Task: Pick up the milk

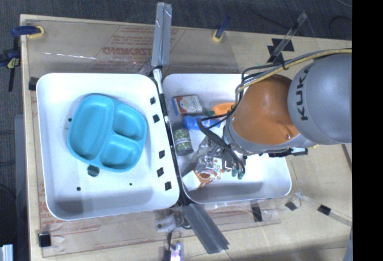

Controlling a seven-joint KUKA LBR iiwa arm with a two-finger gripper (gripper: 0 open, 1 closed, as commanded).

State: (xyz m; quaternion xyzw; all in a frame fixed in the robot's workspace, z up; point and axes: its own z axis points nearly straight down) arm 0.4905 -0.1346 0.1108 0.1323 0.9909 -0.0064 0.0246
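Below me, the grey arm (317, 104) with its orange band (263, 113) reaches in from the right and hangs over the right-hand white bin (275, 185), one of two set side by side on the wooden surface (90, 32). From my remote seat I see the end effector (218, 161) low in that bin, down among the clutter near the front wall, and I cannot tell how it stands, since the wrist and its cabling cover most of it. What I take to be the milk (206, 175), a small carton with white, red and orange print, lies tilted in the front left part of the right bin, directly under and touching the tool, though I cannot see it clasped. Just behind it, along the bin's left wall, a small green-labelled jar (182, 141) lies on its side, with a blue piece (190, 122) just beyond it and a flat orange-and-green packet (187, 103) toward the back left corner. An orange item (222, 108) pokes out from beneath the arm near the bin's middle. In the left bin (54, 152), a light blue divided tray (108, 131) sits flat, well apart from the arm. A grey bar (160, 35) runs along the divide between the two bins at the back, and a blue clamp (221, 29) grips the surface's far edge.
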